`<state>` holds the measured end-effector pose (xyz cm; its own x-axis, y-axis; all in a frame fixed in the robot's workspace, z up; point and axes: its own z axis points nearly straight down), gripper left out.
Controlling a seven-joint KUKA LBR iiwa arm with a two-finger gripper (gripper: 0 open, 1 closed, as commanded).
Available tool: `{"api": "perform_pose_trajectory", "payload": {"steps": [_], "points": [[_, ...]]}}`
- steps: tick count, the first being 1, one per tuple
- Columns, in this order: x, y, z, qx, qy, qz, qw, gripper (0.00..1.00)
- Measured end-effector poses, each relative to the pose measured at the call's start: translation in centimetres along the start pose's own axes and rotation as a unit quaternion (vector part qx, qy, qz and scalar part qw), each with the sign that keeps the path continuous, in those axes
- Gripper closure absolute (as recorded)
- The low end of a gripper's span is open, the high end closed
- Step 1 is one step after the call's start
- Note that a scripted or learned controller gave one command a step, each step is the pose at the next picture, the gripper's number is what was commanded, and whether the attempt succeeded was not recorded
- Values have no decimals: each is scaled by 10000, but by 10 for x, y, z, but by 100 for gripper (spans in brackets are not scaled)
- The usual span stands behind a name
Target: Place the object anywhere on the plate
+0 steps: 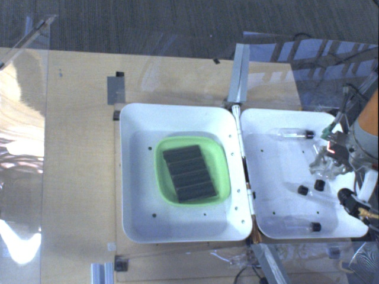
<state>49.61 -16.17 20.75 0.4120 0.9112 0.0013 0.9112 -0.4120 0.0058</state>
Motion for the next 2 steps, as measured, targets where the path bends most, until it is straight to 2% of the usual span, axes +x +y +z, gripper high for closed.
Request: {"api": "perform_pose_trajectory", "payload": {"steps": [1,2], "points": [[0,0,0,-1,0,0,10000,0],[-36,9,-95,-18,-7,-878,9961,0]]}}
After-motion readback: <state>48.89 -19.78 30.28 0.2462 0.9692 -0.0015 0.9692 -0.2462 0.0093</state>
